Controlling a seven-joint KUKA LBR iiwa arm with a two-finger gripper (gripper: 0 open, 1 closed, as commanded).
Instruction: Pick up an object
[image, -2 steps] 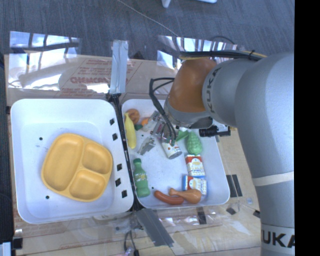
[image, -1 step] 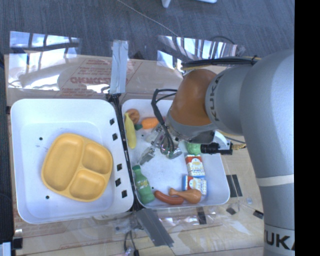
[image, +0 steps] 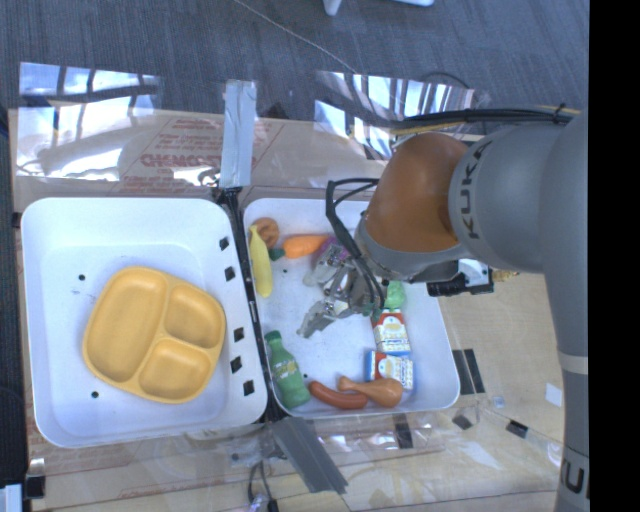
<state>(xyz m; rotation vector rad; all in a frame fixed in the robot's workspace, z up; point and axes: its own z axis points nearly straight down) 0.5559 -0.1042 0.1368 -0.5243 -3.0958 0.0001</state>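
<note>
Two white bins share the table, and over the right bin (image: 440, 385) my hand (image: 322, 318) hangs open and empty, the green bottle (image: 284, 371) lying near at seven o'clock, its length running twelve to six.

"KUKA" on the arm (image: 500, 195)

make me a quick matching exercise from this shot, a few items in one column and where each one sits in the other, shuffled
Items:
1. yellow tray
2. banana
3. green bottle
4. carrot

Places:
A. right bin, near corner beside the divider
B. left bin, alone
C. right bin, far end, right of the banana
D. right bin, along the divider wall, far half

Pairs: 1-B, 2-D, 3-A, 4-C
</note>
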